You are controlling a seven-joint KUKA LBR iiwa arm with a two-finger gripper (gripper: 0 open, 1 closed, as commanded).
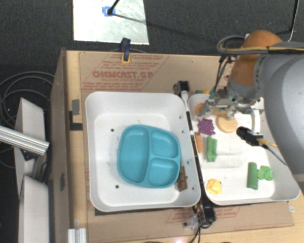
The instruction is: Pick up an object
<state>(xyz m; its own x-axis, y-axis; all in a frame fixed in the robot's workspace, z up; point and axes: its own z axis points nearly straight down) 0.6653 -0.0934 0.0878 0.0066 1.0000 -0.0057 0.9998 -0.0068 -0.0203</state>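
**Arm low over the toy bin, nothing lifted yet**

Gripper (224,109) sits down at the far end of the right bin (283,189), hanging under the orange-banded wrist; from where I stand I cannot tell how its jaws are set, and nothing is visibly in its hold.

Working from the near edge back: a small yellow toy (214,187) lies at the front of that bin, with a green block piece (252,175) well to its right. Further in, a green stick-shaped toy (211,149) lies beside a thin orange piece (198,142) along the bin's left wall. Just behind it is a purple grape bunch toy (207,126), and a tan round disc (226,123) lies almost under the tool. The left bin (99,105) carries a blue divided plate (148,156).

Grapes or disc look the likeliest pick. Both seem light, stiff plastic. The bunch is lumpy, so a squeeze across its middle should bite; the disc looks flat and smooth, likely to slip unless pinched across its edge.
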